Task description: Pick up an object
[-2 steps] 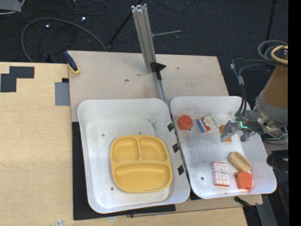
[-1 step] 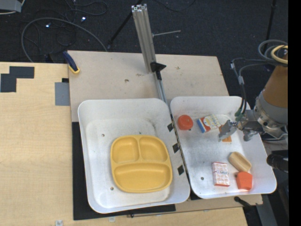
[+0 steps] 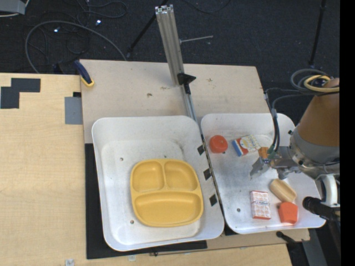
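Observation:
The right bin point(image 3: 236, 212) holds a red round object point(image 3: 218, 144), a small red, white and blue carton point(image 3: 247, 144), a pink and white box point(image 3: 260, 204), a tan bread roll point(image 3: 283, 190) and an orange-red block point(image 3: 288, 212). My gripper point(image 3: 269, 169) hangs over the middle of this bin, just right of the carton and above the bread roll. Its fingers point(image 3: 257, 168) are spread open with nothing between them.
The left bin point(image 3: 111, 148) holds a yellow divided plate point(image 3: 165, 192). An upright metal post point(image 3: 171, 43) rises behind the gap between the bins. Black clips point(image 3: 206, 173) line the seam between the bins. Cables lie on the dark floor at the back.

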`<state>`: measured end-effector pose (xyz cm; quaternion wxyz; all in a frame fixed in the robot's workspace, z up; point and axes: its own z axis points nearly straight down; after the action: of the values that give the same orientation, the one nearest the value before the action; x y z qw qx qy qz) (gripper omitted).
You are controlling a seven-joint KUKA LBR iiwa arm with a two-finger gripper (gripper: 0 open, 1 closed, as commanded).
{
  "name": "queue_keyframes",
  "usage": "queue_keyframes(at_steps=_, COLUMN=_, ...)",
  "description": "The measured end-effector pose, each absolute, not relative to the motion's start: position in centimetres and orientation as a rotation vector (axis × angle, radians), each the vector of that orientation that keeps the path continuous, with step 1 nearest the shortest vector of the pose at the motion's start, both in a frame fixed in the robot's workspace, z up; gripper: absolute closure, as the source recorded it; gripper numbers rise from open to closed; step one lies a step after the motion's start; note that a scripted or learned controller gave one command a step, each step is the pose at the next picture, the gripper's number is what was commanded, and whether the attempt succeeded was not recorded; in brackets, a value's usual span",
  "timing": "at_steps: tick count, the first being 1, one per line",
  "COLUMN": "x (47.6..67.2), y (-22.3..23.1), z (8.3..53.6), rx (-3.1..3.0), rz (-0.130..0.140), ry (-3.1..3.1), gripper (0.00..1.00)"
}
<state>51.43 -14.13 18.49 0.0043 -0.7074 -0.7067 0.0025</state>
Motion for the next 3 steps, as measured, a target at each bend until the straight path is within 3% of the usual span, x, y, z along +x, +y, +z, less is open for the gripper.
queue_keyframes(at_steps=2, x=51.7, y=-15.2, z=9.4, rx=-2.219, rz=-0.002, ry=-2.219, gripper=0.00)
queue_keyframes(at_steps=3, x=52.0, y=-14.9, z=10.6, rx=-2.221, rz=-0.019, ry=-2.217, gripper=1.00)
